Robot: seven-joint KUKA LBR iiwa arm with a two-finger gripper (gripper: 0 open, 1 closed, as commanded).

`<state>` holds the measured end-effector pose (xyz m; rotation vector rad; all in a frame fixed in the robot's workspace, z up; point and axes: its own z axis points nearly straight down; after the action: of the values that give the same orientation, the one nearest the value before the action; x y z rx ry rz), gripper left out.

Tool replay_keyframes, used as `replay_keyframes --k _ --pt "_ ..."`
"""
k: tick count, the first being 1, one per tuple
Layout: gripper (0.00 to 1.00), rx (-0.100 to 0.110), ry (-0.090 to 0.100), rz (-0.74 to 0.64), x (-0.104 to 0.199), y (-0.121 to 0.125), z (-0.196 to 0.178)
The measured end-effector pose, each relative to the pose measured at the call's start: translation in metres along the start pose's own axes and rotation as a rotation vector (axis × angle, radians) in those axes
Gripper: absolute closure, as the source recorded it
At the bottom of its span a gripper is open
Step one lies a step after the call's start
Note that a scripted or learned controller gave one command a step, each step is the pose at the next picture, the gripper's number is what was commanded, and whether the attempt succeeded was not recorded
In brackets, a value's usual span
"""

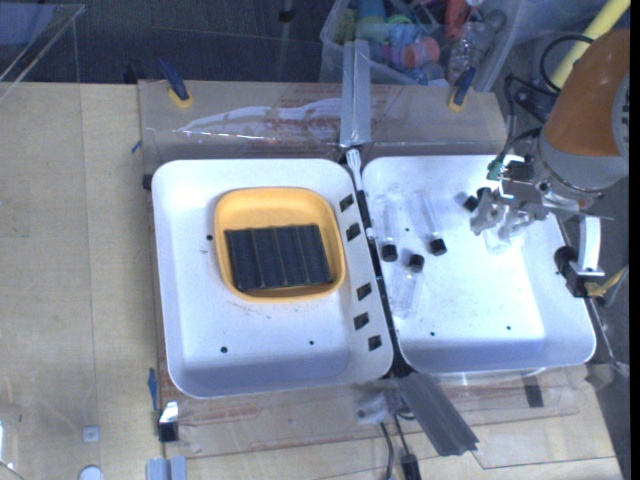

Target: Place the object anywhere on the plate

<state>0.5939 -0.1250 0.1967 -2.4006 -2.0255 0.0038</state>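
The yellow plate (pixel 277 206) in the left bin (pixel 180 268) already carries a dark ribbed block (pixel 278 256). The gripper (pixel 500 218) hovers over the right bin (pixel 520 318); I cannot tell its state. Small black pieces (pixel 412 253) lie unplaced.

The arm (pixel 590 98) is cut off by the right and top edges. The gripper (pixel 497 213) is blurred, its shape hard to read. Small dark pieces (pixel 412 253) in the right bin (pixel 500 318) are too small to identify. The clear tub (pixel 420 18) behind the bench runs off the top edge.
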Motion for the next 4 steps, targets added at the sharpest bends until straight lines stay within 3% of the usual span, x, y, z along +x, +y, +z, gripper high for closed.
replay_keyframes --k 1,2,4 --pt "1.00 -0.005 -0.001 -0.229 -0.002 0.062 -0.007" --pt "1.00 -0.006 -0.001 -0.425 0.017 0.071 -0.029" --pt "1.00 -0.008 -0.002 -0.815 0.014 0.072 -0.076"
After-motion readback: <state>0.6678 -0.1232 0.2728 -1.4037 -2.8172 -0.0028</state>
